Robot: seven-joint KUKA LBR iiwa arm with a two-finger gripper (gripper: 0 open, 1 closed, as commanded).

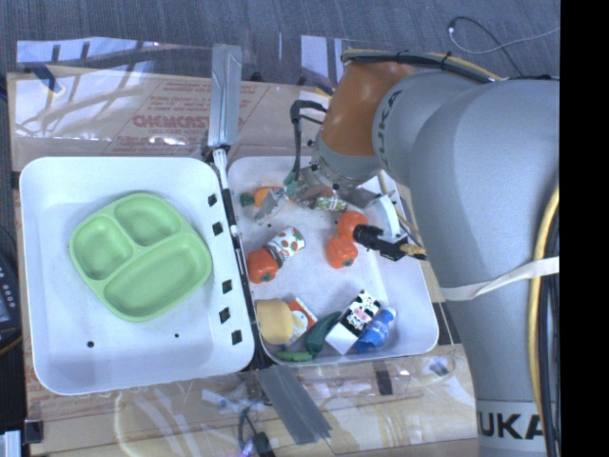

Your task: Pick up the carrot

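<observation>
The arm (476,179) is reaching into the right bin (425,324), and the gripper (306,187) is hanging over that bin's far end, under the orange band (357,112). The wrist is hiding the jaws, so I cannot tell whether they are released or clenched, and nothing is showing as held.

The carrot (260,197) is, as far as I am judging, the small orange piece with a greenish end lying near the bin's far left corner, close to the wall and just left of the gripper. 2 rounder orange toys, one (263,265) by the left wall and one (341,250) mid-bin, are looking similar in colour, so the approach is needing to settle on the slim one.

A good grasp is probably meaning coming straight down, closing across the carrot's narrow width, and keeping clear of the wall and the clutter beside it; a corner piece is liable to slide away.

In the left bin (57,350) a green divided plate (143,255) is sitting.

Red printing on the cardboard (171,120) lining the bench is reading roughly "CHEMCAS", the end being cut off. White letters (514,428) on the arm's base are showing "UKA".
</observation>
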